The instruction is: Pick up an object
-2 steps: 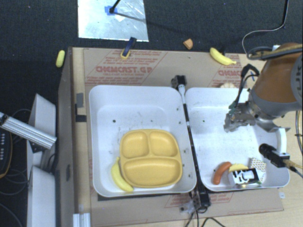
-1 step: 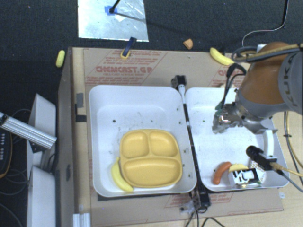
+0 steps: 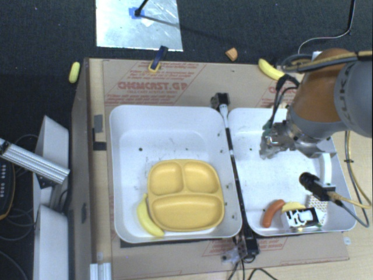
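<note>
the claw (image 3: 269,146), its grip state impossible to tell, hangs over the right bin (image 3: 250,127), with the hot dog (image 3: 272,212) lying below it, long axis tilted up-right.

The desk (image 3: 175,80) is a brownish board with red lettering, and two white bins sit straight on it side by side. The right bin (image 3: 247,179) is right under the claw (image 3: 271,144), the left bin (image 3: 125,133) is off to the claw's left. Up behind the claw, a small yellow banana-looking thing (image 3: 269,69) lies on the desk's far edge.
</note>
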`<state>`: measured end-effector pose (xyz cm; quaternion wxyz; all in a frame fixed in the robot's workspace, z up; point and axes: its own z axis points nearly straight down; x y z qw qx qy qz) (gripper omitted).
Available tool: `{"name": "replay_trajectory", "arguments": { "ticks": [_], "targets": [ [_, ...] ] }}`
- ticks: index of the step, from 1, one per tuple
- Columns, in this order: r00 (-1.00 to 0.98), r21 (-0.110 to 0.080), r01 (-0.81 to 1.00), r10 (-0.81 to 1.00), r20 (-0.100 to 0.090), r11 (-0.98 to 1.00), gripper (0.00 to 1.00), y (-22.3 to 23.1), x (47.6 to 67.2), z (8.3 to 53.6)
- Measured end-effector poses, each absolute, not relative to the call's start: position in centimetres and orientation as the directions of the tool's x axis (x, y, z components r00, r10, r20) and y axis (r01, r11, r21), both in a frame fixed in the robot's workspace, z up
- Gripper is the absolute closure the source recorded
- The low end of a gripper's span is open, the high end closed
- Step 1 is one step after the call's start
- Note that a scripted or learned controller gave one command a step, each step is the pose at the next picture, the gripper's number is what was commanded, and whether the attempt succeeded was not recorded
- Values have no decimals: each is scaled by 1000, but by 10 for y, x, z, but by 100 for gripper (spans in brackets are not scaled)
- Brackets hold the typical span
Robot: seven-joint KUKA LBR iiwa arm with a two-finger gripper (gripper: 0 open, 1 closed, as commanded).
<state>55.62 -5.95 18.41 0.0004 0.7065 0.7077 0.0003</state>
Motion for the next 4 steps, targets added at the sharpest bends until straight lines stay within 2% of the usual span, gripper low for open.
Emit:
{"name": "replay_trajectory", "arguments": {
  "ticks": [1, 2, 3, 4],
  "targets": [
    [-4, 2, 1000, 1000, 1, 4, 100, -50, 562, 184],
    [-5, 2, 1000, 1000, 1, 5, 100, -12, 586, 184],
    [-1, 3, 1000, 1000, 0, 1, 100, -38, 611, 185],
    [-1, 2, 1000, 1000, -2, 1, 100, -83, 583, 185]
  ]
}}
